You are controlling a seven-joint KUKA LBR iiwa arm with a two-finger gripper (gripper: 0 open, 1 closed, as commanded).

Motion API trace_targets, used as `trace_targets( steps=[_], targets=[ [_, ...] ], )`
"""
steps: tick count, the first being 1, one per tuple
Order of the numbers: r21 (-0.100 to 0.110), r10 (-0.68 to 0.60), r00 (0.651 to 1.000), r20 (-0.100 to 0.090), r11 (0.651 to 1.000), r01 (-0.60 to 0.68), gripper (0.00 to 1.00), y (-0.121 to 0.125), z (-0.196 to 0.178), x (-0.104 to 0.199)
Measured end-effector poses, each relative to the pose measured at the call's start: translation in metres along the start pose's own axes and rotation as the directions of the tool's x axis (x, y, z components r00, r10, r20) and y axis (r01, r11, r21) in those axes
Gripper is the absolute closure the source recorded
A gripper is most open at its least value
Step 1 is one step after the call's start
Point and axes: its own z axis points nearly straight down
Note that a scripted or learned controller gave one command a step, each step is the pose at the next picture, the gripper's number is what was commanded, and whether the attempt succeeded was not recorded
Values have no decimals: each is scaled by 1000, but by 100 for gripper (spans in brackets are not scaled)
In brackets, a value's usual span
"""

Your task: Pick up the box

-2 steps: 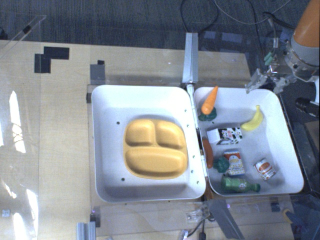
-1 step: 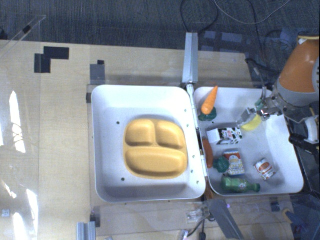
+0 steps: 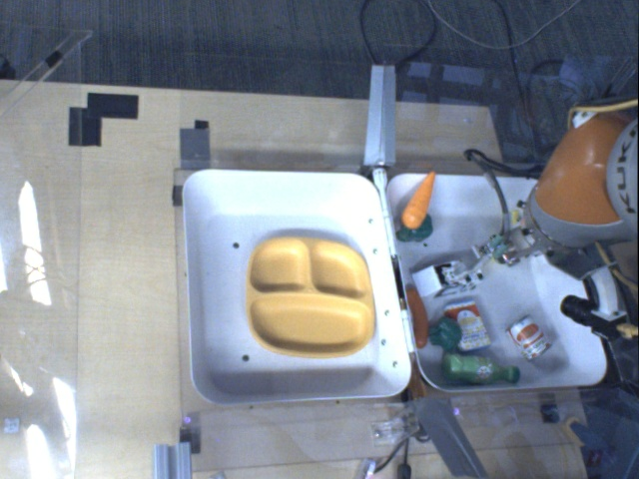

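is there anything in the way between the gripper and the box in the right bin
Nothing visible stands between them. The gripper hangs low in the right bin, right beside the small box by the left wall. The carrot lies farther back, and the can and green bottle lie nearer the front, off that path.

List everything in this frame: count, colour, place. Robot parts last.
Left bin: 1, white, bench centre.
Right bin: 1, white, beside the left bin.
Tray: 1, yellow, three compartments, middle of left bin.
Carrot: 1, orange with green top, right bin's far-left corner.
Box: 1, white with dark print, right bin's left part, at the gripper.
Pouch: 1, red and white, right bin centre.
Can: 1, red and white, right bin, near side.
Bottle: 1, green, lying along the right bin's near wall.
Arm: 1, grey and orange, over right bin.
Gripper: 1, by the box.
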Motion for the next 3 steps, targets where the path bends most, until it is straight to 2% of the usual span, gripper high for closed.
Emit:
trace_targets(
  steps=[1, 2, 3],
  targets=[
    [-41, 147, 989, 20, 988, -147, 0, -44, 1, 42],
    [-39, 205, 979, 19, 978, -204, 0, -44, 1, 57],
    [-31, 182, 983, 17, 983, -181, 0, -40, 2, 56]
  ],
)
